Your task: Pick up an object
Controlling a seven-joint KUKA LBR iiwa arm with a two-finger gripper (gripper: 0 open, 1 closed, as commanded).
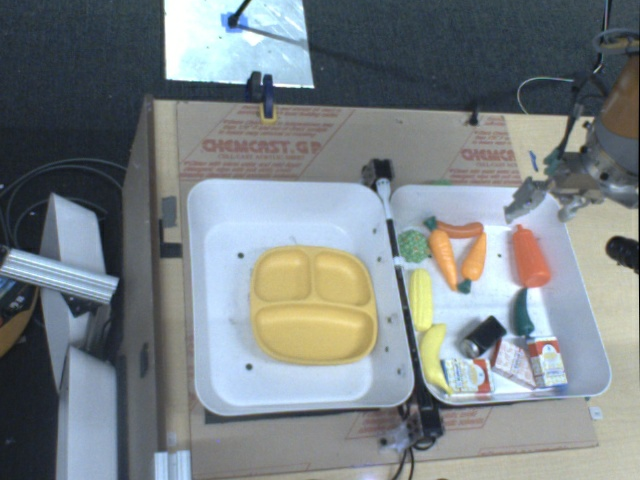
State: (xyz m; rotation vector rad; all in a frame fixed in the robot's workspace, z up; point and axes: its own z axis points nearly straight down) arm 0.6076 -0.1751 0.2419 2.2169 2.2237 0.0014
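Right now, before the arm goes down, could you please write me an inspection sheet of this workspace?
Surface: bench covered with printed brown board, bearing two white bins side by side.
Job's things: right bin holds orange bottle, two carrots, sausage, broccoli, two bananas, small boxes, dark can, green pepper.
Clutter: left bin holds a yellow divided plate.
Grippers: claw above the right bin's far right corner, holding nothing.
Cables: black cables at left; thin wire near the arm.
Surroundings: dark carpet; shiny sheet beyond the bench.
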